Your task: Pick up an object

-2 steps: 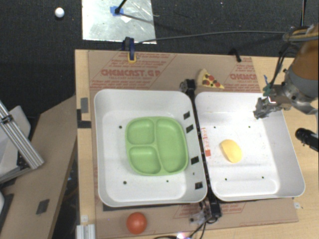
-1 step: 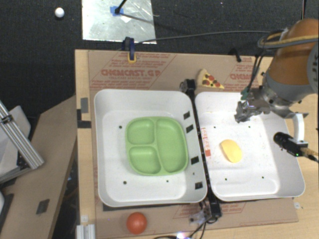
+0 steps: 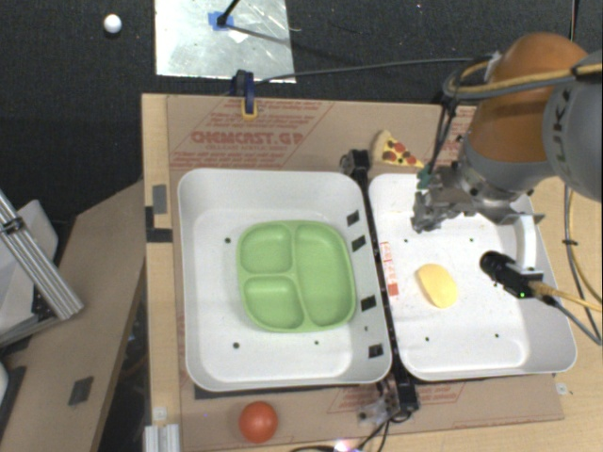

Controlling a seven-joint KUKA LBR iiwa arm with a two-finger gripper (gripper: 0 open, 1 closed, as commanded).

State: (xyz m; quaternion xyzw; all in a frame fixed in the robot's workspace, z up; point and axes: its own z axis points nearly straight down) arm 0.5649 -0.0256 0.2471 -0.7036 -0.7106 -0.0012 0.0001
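- poised above the right bin (image 3: 556, 347), up and left of the yellow object (image 3: 437, 284): gripper (image 3: 430, 213), likely lining up a grab
- impossible to tell how far open, or holding anything
- lying loose on bin floor, untouched

one fixed camera above, slanting down on both bins (image 3: 283, 182).

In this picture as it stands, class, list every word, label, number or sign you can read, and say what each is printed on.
"CHEMCAST GP": red print on the brown board behind the bins.
Smaller red print above and below that name: too blurred to read.
Red marks on the right bin by the divider: too small to read.
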